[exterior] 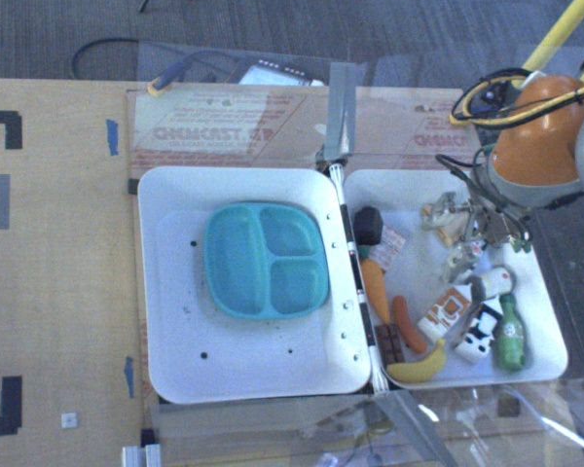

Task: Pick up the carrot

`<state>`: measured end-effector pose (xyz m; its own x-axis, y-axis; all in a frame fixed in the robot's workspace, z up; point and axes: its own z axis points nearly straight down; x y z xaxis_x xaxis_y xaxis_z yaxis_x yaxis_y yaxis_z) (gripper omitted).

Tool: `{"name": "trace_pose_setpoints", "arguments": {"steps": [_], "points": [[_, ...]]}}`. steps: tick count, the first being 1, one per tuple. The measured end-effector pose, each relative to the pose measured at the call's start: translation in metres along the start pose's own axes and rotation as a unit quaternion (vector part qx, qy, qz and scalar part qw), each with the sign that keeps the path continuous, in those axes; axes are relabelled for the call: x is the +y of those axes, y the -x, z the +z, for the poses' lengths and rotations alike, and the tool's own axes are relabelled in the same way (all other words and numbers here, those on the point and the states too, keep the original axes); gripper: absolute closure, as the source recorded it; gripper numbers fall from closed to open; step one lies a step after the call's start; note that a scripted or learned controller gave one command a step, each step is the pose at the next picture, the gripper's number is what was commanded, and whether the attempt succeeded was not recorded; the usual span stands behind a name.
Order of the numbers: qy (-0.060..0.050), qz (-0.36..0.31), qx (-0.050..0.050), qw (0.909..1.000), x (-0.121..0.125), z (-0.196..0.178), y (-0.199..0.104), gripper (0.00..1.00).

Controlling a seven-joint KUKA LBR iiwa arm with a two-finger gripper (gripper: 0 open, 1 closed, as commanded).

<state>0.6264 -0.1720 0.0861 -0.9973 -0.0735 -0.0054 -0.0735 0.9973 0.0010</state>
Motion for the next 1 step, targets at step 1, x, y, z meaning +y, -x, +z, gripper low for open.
{"name": "trace_pose_setpoints", "arguments": {"steps": [1], "points": [[0.001,0.003,-0.005,1.0000,-0.0013,-0.0112,0.0028,1.00]]}}
